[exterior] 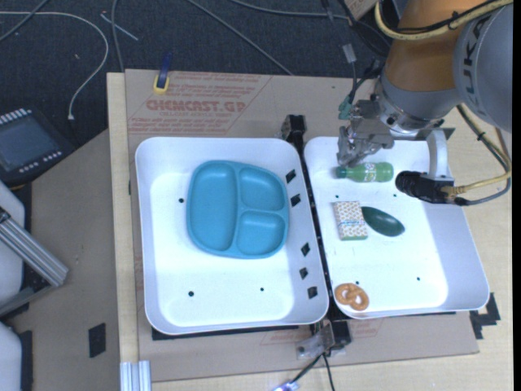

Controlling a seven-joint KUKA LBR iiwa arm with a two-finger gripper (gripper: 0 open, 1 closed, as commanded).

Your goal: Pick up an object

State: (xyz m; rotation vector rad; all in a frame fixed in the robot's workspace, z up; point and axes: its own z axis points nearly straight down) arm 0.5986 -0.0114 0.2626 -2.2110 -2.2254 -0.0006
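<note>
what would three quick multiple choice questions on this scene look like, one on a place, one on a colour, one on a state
1. Where does the divided plate lie?
A. in the left bin
B. in the right bin
C. on the cardboard outside the bins

2. What colour is the divided plate?
A. red
B. blue
C. yellow

3. How does the small bottle lie?
A. standing upright
B. on its side
C. stacked on the pretzel

Answers
1. A: the plate rests on the floor of the left bin, while the bottle, the small box, the dark green object and the pretzel are in the right bin.
2. B: its whole surface is light blue.
3. B: its long side runs flat along the bin floor, just under the gripper.
</note>
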